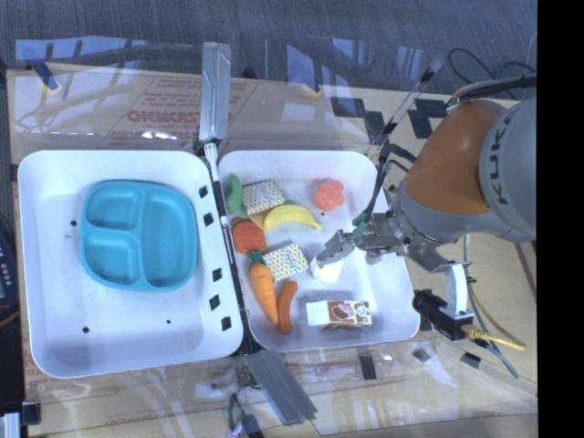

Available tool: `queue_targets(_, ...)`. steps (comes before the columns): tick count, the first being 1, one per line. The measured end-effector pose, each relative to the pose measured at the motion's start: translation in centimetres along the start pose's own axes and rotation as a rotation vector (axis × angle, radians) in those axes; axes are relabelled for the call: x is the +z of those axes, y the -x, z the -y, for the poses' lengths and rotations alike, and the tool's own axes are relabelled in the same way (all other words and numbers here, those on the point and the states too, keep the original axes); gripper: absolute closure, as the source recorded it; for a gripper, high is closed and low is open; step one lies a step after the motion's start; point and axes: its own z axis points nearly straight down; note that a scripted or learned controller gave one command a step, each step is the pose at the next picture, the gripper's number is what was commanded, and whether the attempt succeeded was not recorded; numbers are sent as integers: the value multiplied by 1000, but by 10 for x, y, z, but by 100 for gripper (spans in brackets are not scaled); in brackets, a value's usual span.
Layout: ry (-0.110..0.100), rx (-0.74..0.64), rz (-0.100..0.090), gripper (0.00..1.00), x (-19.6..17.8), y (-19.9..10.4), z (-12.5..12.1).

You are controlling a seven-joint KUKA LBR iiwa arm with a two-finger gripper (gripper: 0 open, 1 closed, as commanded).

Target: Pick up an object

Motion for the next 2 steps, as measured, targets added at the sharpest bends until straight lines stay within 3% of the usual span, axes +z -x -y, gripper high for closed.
queue_targets(1, -1, -102, 0, 0, 77, -52, 9)
queue_targets(2, 2, -146, 0, 0, 121, -53, 14)
